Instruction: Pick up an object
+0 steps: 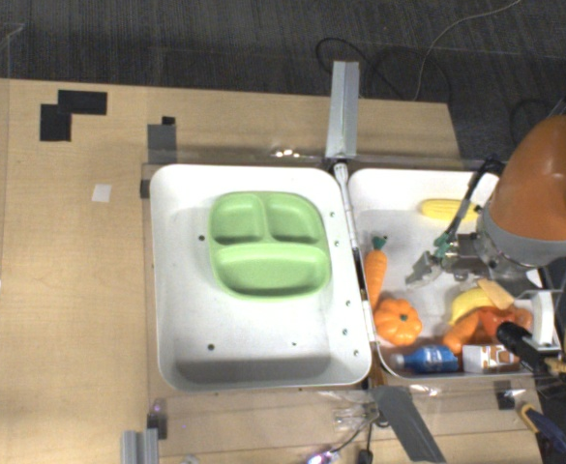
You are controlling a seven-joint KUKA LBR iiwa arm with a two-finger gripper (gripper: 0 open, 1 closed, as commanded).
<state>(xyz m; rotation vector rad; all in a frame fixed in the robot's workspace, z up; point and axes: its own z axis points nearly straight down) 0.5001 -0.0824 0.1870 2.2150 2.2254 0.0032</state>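
No object has been lifted yet: every candidate lies on the floor of the right-hand bin (399, 193). The carrot (374, 271) lies lengthwise along the bin's dividing wall, to the left of the jaws (426, 269) as the camera sees them, with bare white floor between. The small pumpkin (398, 320) sits below and slightly left of the jaws, apart from them. The banana (473, 303) lies to their right and a little lower, close under the wrist, among other orange pieces that cannot be told apart. The corn cob (447, 209) lies above and to the right, partly crossed by a cable. The blue bottle (428, 360) rests along the near wall, well below the jaws. The jaws hang over bare bin floor in the middle of this group; nothing is seen between them, and whether they are spread or closed cannot be told at this size. Judgement: the task stands at the approach stage, with selection, closing on an object and lifting all outstanding. The left bin (176, 288) holds a green divided plate (268, 243), well away from the jaws. Both bins sit on the counter (60, 288).
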